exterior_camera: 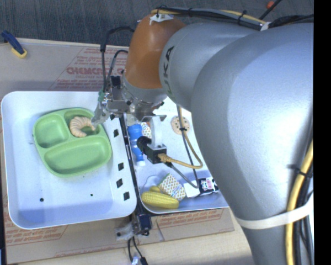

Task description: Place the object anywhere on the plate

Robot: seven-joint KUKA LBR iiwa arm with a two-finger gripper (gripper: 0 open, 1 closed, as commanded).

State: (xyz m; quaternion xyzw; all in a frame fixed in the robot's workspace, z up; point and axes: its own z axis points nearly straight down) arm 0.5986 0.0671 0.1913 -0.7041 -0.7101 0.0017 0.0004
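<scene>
A green plate [71, 153] with three compartments lies in the left white bin [22, 203]. A pale curled shrimp-like object [80, 125] rests in the plate's upper right compartment. My gripper [102, 114] hangs just right of that object, over the plate's right rim, below the orange wrist band [149, 48]. One finger [97, 116] reaches down beside the object.
The right bin [209, 200] holds a yellow corn cob [160, 200], a checked packet [172, 185], a blue bottle [135, 142], a round tan disc [180, 124] and a small dark item [208, 185]. The large grey arm covers most of the right side.
</scene>
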